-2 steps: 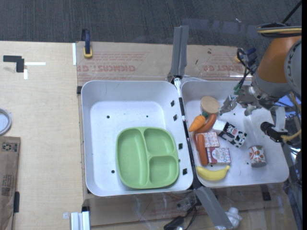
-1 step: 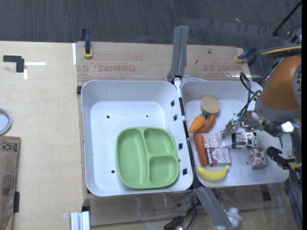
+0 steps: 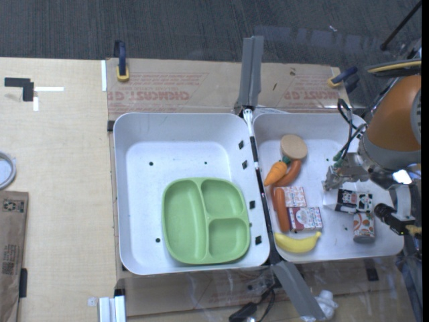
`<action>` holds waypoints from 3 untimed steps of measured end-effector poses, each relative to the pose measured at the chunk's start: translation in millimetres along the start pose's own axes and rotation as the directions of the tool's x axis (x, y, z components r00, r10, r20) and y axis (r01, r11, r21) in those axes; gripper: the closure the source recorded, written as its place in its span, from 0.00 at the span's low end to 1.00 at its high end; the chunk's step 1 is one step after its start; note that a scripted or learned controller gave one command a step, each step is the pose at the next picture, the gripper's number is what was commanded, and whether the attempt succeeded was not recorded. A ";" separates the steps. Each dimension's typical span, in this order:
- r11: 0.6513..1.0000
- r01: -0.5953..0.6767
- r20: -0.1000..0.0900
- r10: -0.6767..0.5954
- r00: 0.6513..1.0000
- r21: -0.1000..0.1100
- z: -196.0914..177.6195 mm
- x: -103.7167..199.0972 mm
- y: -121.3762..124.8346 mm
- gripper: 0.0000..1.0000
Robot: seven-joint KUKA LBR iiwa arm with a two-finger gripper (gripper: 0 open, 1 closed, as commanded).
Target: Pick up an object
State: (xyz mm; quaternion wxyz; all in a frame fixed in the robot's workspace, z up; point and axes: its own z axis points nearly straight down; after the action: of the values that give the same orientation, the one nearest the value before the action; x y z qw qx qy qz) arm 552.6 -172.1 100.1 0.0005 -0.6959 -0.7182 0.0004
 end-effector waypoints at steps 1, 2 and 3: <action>0.959 -0.285 0.001 0.285 0.959 0.000 -43.5 -1.3 -5.2 1.00; 0.959 -0.285 0.001 0.285 0.959 0.000 -43.5 -1.3 -5.2 0.00; 0.980 -0.197 0.000 0.197 0.980 -0.002 8.5 -24.6 -50.4 0.00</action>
State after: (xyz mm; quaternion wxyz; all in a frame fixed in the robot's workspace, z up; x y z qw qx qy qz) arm 503.0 -198.3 91.7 -0.0004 -0.7635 -0.6458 0.0000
